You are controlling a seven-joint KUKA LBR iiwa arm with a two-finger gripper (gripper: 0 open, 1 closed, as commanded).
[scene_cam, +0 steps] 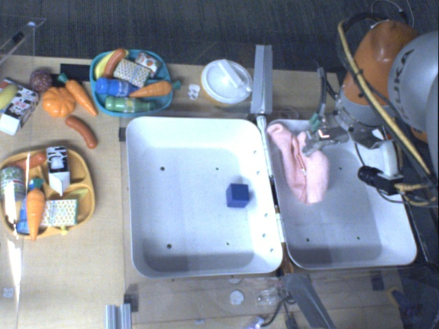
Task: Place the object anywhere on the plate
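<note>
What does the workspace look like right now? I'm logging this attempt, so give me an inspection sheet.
Surface: wooden bench bearing two white bins.
Job's things: blue cube in left bin; pink cloth in right bin; plate: nothing seen.
Clutter: toy food in blue basket and yellow tray; white lidded bowl.
Grippers: gripper at the cloth's upper edge.
Cables: yellow and black cables along the arm.
Surroundings: dark carpet.

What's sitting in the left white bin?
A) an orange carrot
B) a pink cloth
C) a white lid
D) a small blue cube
D: a small blue cube lies alone on the floor of the left bin, while the pink cloth lies in the right bin.
</note>
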